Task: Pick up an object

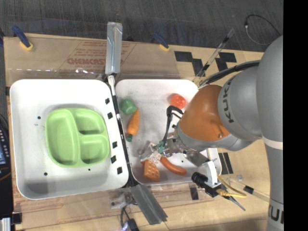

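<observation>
Camera view, right bin (144,88): the gripper (156,148) is hovering low over the floor near the front; whether its jaws are released or clenched I cannot tell. A sausage (172,166) and a waffle (151,170) are lying just in front of it. A carrot (133,122) is lying beside a green vegetable (128,106) near the divider; a tomato (177,100) is sitting toward the back. Left bin (24,129): a green divided plate (77,137) is resting inside.
</observation>
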You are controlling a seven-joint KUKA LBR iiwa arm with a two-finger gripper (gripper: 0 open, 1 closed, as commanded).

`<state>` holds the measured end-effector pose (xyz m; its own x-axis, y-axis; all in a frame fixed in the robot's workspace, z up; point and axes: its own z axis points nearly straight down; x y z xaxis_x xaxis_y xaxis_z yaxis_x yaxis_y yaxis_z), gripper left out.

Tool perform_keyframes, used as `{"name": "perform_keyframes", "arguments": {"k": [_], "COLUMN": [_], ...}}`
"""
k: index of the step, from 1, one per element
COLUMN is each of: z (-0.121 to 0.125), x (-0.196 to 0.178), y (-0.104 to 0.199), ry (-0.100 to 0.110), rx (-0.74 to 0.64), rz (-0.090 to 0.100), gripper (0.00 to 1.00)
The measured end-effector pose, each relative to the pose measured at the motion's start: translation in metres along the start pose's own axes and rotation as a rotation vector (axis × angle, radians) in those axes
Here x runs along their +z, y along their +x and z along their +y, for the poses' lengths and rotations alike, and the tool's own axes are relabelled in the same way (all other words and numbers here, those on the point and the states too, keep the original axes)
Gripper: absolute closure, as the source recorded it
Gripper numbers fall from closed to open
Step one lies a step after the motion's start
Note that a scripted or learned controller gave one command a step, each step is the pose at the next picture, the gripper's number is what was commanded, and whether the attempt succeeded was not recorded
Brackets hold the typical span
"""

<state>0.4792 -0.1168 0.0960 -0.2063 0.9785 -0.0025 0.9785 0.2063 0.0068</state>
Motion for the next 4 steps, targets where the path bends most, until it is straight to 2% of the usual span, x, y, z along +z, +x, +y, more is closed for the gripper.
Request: {"name": "perform_keyframes", "arguments": {"k": [1, 2, 3, 4], "z": [0.064, 0.132, 0.176, 0.176], "x": [0.004, 0.005, 0.005, -0.005], "y": [0.007, -0.018, -0.024, -0.024], "ry": [0.008, 0.008, 0.009, 0.013], "rx": [0.056, -0.116, -0.087, -0.093], "rz": [0.001, 0.003, 0.003, 0.004], "gripper": [0.00, 0.00, 0.00, 1.00]}}
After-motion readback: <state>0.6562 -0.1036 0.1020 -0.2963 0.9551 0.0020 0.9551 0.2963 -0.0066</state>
